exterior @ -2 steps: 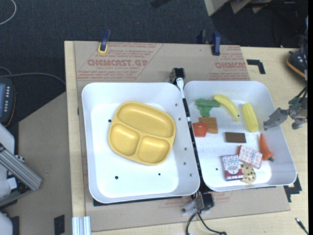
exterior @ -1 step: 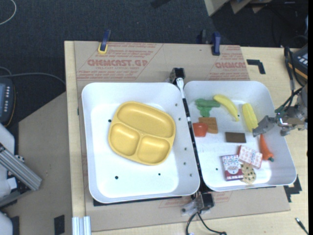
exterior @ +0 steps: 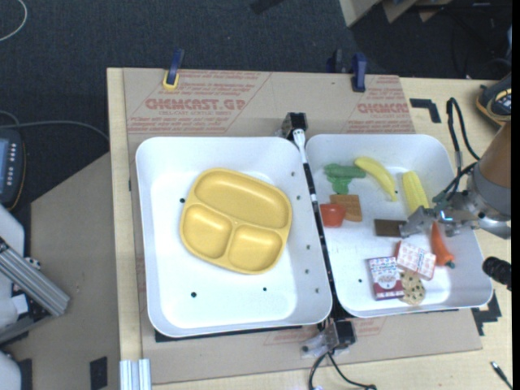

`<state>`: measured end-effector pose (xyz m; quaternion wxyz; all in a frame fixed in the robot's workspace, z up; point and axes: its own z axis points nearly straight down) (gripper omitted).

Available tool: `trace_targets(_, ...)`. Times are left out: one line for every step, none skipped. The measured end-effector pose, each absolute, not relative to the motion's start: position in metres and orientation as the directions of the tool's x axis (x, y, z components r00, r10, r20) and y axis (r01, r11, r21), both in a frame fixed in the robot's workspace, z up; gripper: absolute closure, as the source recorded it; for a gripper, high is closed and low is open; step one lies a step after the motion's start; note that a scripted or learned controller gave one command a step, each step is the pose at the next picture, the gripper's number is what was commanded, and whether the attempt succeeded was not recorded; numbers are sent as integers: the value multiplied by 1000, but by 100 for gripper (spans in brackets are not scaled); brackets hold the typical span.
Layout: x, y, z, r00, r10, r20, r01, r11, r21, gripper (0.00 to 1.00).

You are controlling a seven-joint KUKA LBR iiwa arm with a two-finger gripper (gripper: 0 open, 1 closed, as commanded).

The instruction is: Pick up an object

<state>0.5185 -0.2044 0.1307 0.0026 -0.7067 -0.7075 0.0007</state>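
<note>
1. Glossy yellow plastic plate [exterior: 236, 221] with three rounded compartments, lying in the left shallow white bin [exterior: 162, 291], its single large compartment toward the far side.
2. In the right shallow white bin [exterior: 357, 299]: curved yellow banana [exterior: 377, 175], ridged yellow corn cob [exterior: 414, 191], green leafy toy piece [exterior: 343, 174], small red block [exterior: 332, 214], orange-brown square [exterior: 350, 207], flat dark brown slab [exterior: 387, 227], red-and-white printed packets [exterior: 398, 273], speckled cookie [exterior: 413, 288].
3. Slim orange carrot [exterior: 441, 246] near the right bin's right side, long axis running from the far side toward the near side, leaning slightly rightward, just beside the packets.
4. Grey metal two-finger gripper [exterior: 435, 216] low over the carrot's far end; cannot tell whether spread or pinching anything.
5. Both bins side by side on brown printed cardboard [exterior: 244, 96] over a pale wooden bench [exterior: 89, 218], held by yellow and blue clamps [exterior: 172, 73]; dark carpet [exterior: 122, 15] beyond, loose black cables [exterior: 341, 372] at the near edge.
</note>
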Motion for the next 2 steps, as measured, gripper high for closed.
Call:
trace_targets(521,-204,86,-2,1000,-1,1000,2,6,0)
trace_targets(521,-202,96,-3,1000,1,1000,3,6,100)
